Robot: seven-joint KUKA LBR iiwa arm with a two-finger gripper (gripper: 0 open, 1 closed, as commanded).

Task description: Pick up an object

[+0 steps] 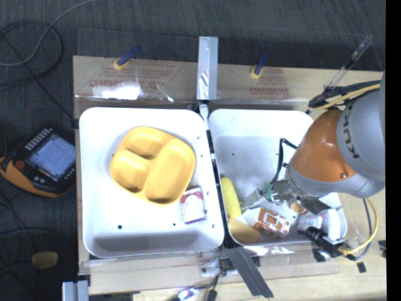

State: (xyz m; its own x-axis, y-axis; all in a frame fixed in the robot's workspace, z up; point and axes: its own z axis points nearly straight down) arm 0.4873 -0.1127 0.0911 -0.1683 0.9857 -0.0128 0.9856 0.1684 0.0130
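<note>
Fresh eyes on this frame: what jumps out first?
The big yellow divided dish filling the middle of the left bin, with a small red-and-white packet just below and to its right. Next, the arm's orange band hanging over the right bin, where an ear of corn and an orange-and-white box crowd the near edge.

arm (366, 140): grey rounded casing, smooth, with dark lettering partly visible near the right edge. below it 1 broad glossy orange band (319, 152), dome-shaped, catching a highlight. a thin black cable (283, 152) loops off the band's left side. wrist end metallic, cluttered, details unclear.
</note>
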